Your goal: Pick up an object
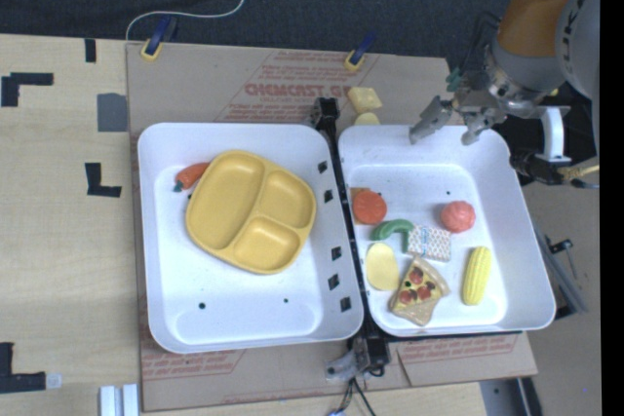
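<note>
Up by the right bin's (pixel 522 209) far rim, the pincer (pixel 449 129) hangs spread and empty, toys clustered nearer: tomato (pixel 457 215), corn (pixel 476 275), pizza slice (pixel 418 290).

Red printed lettering runs across the cardboard sheet (pixel 283 78) lying under the two bins on the table, at its far edge, too faint and slanted to read with certainty.

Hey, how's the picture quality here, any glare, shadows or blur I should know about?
Camera view: even, soft lighting; the gripper is slightly blurred; the yellow tray casts a faint shadow on the left bin; mild sheen on the right bin, toy food stays legible.
</note>
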`<act>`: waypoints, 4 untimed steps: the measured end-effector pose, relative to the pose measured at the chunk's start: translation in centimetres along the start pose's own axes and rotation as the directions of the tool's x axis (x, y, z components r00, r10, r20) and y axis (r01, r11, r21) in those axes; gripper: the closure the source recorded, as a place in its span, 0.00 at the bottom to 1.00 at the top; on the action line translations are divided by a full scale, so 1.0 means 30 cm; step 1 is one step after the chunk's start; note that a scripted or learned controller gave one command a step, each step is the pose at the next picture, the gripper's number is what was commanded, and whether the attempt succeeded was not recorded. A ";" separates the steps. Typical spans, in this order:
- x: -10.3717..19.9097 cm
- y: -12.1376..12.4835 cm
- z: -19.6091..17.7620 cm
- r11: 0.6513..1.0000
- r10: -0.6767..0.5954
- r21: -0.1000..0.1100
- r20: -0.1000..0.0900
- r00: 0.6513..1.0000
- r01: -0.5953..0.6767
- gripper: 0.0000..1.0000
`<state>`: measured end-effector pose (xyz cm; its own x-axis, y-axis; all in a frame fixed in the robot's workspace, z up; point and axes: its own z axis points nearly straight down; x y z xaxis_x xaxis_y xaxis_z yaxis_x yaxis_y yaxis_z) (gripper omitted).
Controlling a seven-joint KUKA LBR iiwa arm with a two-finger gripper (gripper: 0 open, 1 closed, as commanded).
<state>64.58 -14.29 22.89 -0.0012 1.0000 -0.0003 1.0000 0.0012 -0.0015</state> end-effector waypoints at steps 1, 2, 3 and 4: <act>-0.254 -0.221 0.385 1.000 0.009 0.012 -0.001 1.000 -0.009 0.00; -0.201 -0.267 0.482 1.000 0.001 -0.005 0.004 1.000 -0.001 0.00; -0.203 -0.263 0.439 1.000 0.000 -0.006 0.003 1.000 0.000 1.00; -0.039 -0.218 0.248 1.000 -0.005 -0.006 -0.001 1.000 0.005 1.00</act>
<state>58.02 -15.48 15.46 -0.0063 1.0000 0.0010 1.0000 0.0063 0.0047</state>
